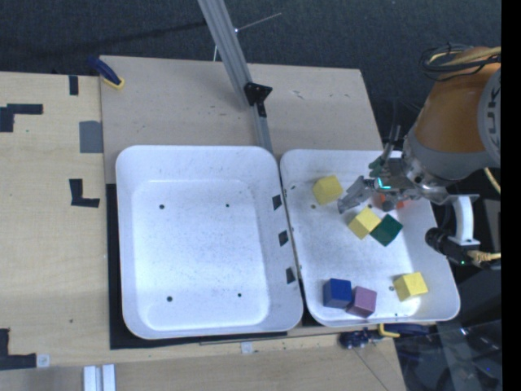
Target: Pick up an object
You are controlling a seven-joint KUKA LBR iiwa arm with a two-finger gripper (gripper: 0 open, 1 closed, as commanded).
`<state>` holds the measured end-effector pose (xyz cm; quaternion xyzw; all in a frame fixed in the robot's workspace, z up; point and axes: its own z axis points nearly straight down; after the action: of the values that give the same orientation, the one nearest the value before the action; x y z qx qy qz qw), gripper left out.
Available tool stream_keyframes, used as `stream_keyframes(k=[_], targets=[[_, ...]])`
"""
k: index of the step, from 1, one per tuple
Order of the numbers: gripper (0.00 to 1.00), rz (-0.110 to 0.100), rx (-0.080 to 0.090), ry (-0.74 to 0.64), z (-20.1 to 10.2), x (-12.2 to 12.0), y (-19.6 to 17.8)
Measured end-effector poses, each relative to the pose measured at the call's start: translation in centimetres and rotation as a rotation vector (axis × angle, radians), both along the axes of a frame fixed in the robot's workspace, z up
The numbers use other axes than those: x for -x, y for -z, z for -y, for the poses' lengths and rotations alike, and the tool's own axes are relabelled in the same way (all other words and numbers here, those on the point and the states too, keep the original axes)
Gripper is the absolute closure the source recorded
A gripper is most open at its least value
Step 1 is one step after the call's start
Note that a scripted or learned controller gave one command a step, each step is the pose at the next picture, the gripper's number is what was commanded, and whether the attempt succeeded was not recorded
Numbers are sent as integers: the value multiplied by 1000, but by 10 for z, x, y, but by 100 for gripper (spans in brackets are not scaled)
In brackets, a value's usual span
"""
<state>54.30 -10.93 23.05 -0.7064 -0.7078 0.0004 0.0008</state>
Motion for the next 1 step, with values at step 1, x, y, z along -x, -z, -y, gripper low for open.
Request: stream_keyframes(k=[1], targets=[[0, -4, 1, 1, -2, 2, 44]])
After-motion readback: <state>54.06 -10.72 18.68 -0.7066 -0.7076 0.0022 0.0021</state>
